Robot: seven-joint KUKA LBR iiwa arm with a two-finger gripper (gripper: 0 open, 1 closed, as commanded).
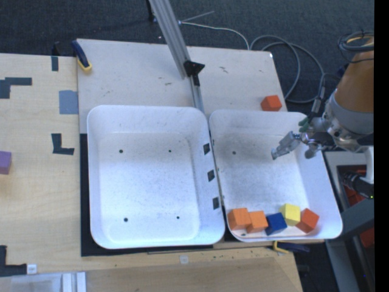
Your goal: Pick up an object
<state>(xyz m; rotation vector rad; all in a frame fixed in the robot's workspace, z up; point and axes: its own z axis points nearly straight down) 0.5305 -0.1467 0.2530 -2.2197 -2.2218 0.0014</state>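
- dark carpet lies under my bench (140, 78), a pale scuffed board with cables looping at 1 o'clock and a slanted metal rail crossing from 12 o'clock down to the seam between the bins.
- the left bin (100, 163) and right bin (316, 181) are shallow white plastic trays with rounded corners and speckled floors.
- the blocks sit herded along the right bin's 6 o'clock wall, likely slid there by the tilt or by pushes: two orange blocks (248, 219) touching, a blue block (275, 223), a yellow block (292, 213) and a red-orange block (308, 219).
- all are small matte cubes, probably easy to pinch, though the crowding leaves little finger room.
- a stray orange cube (271, 103) rests on the board at 1 o'clock, outside both bins.
- my gripper (285, 147) hangs over the right bin at 3 o'clock, well apart from the blocks and carrying nothing; i cannot tell its state.
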